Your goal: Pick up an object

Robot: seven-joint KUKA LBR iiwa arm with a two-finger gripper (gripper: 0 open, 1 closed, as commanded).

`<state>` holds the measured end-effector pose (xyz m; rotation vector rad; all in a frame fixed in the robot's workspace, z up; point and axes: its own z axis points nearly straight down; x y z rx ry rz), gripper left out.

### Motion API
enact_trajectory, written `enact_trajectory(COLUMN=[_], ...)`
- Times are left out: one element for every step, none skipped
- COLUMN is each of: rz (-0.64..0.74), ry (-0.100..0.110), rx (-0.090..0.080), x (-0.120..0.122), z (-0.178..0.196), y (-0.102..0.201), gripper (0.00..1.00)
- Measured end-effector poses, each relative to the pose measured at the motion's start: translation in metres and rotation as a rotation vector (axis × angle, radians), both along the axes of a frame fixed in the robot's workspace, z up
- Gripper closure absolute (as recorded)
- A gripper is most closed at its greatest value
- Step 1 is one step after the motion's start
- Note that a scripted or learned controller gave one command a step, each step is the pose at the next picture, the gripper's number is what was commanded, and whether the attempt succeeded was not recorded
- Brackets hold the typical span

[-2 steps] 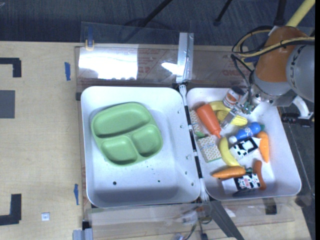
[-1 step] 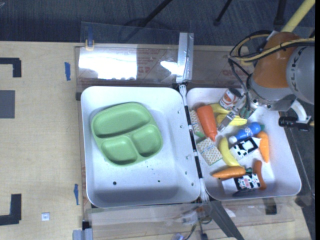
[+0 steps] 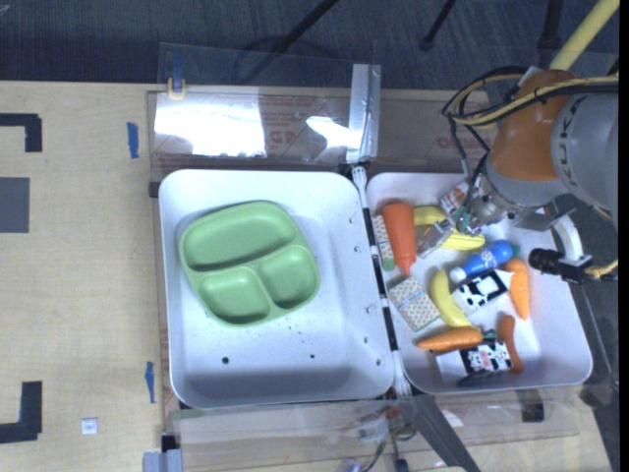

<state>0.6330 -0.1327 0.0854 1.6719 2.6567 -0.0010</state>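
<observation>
So you're basically at the start of the pick here. The gripper (image 3: 470, 207) is down at the far edge of the right bin (image 3: 570, 357), hanging off the arm (image 3: 550, 146) that comes in from the right, but it's buried in glare and clutter, so you honestly can't tell how it's set or whether anything is in it. I wouldn't count anything as grabbed.

Everything pickable sits in that same bin. Just beside the gripper, toward the divider, is a yellow piece (image 3: 432, 216), and past that an upright orange carrot (image 3: 399, 234). A bit nearer the camera from the gripper you've got a blue bottle (image 3: 488, 258), then a banana (image 3: 447, 301) with a black-and-white box (image 3: 482, 289) touching it. Further out toward the near rim lie a second carrot (image 3: 450, 339) and another black-and-white box (image 3: 488, 359).

Well off to the far side of the gripper, the left bin (image 3: 197, 362) holds a green divided plate (image 3: 252, 261), and that looks untouched.

My read: nothing lifted yet, so the close, the lift and the check are all still ahead of you.
</observation>
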Motion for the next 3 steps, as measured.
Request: enact_trajectory(rz=[0.0, 0.198, 0.021], ry=[-0.001, 0.005, -0.002], rx=[0.0, 0.003, 0.0], x=[0.001, -0.038, -0.086], z=[0.007, 0.075, 0.212], y=[-0.001, -0.028, -0.01], gripper=[1.0, 1.0, 1.0])
